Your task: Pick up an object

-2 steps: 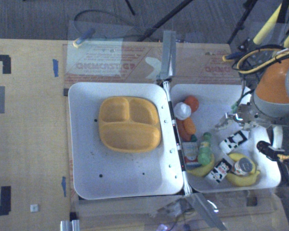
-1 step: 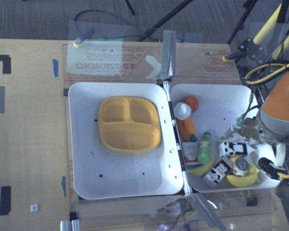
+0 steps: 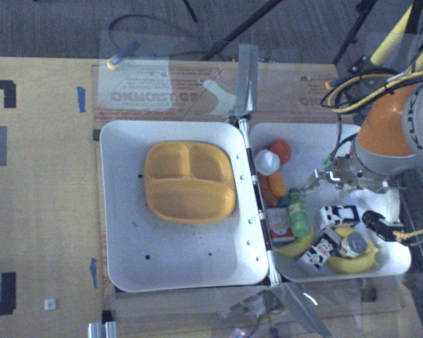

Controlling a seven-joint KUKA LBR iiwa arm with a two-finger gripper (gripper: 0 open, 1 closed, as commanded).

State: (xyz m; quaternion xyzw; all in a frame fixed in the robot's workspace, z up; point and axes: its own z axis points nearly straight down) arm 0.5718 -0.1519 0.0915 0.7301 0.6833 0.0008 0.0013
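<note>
Nothing singled out as the target yet: a crowded heap in the right bin (image 3: 402,255), with a black-and-white carton (image 3: 338,215) just beside the pincer (image 3: 330,179) and so the likeliest pick. Close by, a green bottle (image 3: 298,217) upright against the dividing wall, a banana (image 3: 297,246) curled beneath it, a second patterned carton (image 3: 320,251), a small can (image 3: 354,244) resting on another banana (image 3: 355,263); farther up, a white ball (image 3: 266,162), a red piece (image 3: 281,150) and an orange carrot-like piece (image 3: 273,186). Cannot tell whether the pincer is released or clenched; nothing visibly grasped. To do the step well: choose an item with free space on two sides, come down straight over its middle, avoid the tight cluster of can and bananas, close firmly, lift slowly. Across the wall, the left bin (image 3: 120,259) with a yellow divided plate (image 3: 189,182). On the tabletop (image 3: 42,210) behind, a clear sheet (image 3: 141,94) with red print, seemingly reversed and not legible; carton and bottle labels too small to read.
</note>
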